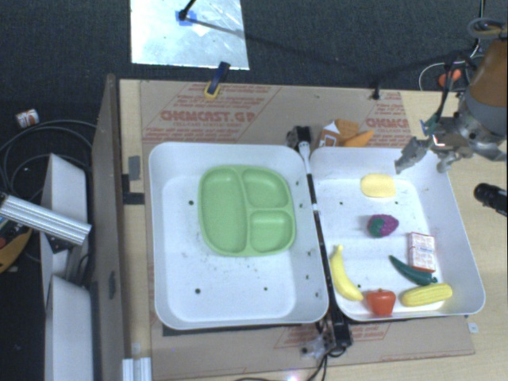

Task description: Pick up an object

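Presently the gripper (pixel 429 154), seemingly spread and empty above the right bin's (pixel 464 248) rim, should descend squarely over the yellow lemon (pixel 379 185).

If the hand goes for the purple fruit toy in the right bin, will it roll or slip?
The purple fruit toy looks rounded and glossy, so it may roll when nudged and slip from a shallow pinch. It is probably light plastic.
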### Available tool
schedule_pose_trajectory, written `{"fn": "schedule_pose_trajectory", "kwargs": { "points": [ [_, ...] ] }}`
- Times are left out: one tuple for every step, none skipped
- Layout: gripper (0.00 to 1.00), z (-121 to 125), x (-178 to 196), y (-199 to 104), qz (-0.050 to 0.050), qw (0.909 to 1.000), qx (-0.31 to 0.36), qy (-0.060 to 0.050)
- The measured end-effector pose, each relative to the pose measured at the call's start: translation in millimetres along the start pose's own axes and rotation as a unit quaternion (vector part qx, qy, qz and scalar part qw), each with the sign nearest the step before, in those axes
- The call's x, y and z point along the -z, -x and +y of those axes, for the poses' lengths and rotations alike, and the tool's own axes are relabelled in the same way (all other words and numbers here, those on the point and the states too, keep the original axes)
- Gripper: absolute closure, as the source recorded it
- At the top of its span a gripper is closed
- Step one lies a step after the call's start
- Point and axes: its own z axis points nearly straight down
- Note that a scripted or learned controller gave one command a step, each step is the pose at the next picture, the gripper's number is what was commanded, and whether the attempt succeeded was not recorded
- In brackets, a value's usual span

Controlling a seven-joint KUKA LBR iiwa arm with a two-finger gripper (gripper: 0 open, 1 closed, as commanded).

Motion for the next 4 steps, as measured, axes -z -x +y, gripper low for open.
{"fn": "schedule_pose_trajectory", "kwargs": {
  "points": [
    [0.0,-2,-100,-1,0.001,1.0,-0.001,-0.005],
    [0.0,-25,-158,-27,0.001,1.0,-0.001,-0.003],
    [0.0,23,-154,-34,0.0,1.0,0.002,0.002],
    [0.0,-22,-155,-34,0.001,1.0,-0.001,-0.002]
  ]
}}
